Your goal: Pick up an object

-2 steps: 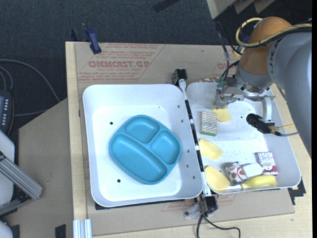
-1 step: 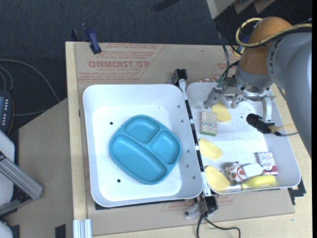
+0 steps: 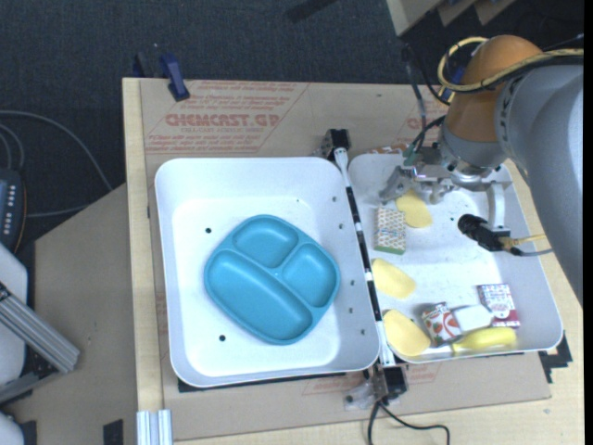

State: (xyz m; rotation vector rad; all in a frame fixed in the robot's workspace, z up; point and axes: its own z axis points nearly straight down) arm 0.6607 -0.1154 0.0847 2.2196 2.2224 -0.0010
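The gripper (image 3: 417, 185) hangs over the far-left corner of the right bin (image 3: 451, 269), at the end of the grey arm (image 3: 547, 109) that reaches in across that bin's far edge; from this angle I cannot tell whether it is open or closed, and nothing can be seen held in it. Just beside it, on the bin floor near the far edge, lies a pale yellow piece (image 3: 416, 213). A speckled packet (image 3: 390, 230) lies next to that piece, close to the left wall. Further along the same wall rests a second yellow piece (image 3: 393, 279), and a third yellow piece (image 3: 406, 334) sits in the near-left corner. Along the near edge a red and white packet (image 3: 441, 324) touches a long yellow object (image 3: 487, 339), and a small red patterned packet (image 3: 498, 304) lies by the near-right corner. The left bin (image 3: 167, 193) stands beside the right one on the bench (image 3: 232, 119), their walls touching, and carries a blue divided plate (image 3: 270, 278) lying flat about its middle, well apart from the gripper.
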